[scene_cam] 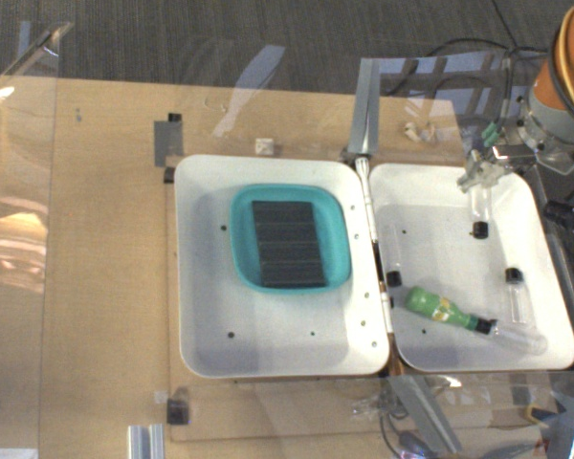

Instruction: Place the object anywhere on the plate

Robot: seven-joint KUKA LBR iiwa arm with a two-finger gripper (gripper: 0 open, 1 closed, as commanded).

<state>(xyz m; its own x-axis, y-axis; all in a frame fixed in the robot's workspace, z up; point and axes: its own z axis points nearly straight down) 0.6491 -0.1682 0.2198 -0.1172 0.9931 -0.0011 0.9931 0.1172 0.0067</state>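
**Bottle waiting, plate ready**

From the camera above, we see the green bottle (442, 309) lying on its side low in the right bin (430, 199), well apart from the teal plate (337, 247) in the left bin (201, 256). We should grasp across its body, mid-length. Our claw (480, 172) hovers over the right bin's far edge, holding nothing; its opening we cannot tell.

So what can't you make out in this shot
- Hand: small, pale and see-through at the right bin's top rim in the camera view; fingers unreadable.
- Arm: cut off by the right edge.
- Bottle: label too small to read; its cap end meets a clear tube, and the join is blurred.
- Dark slab on the plate: its kind is unclear.
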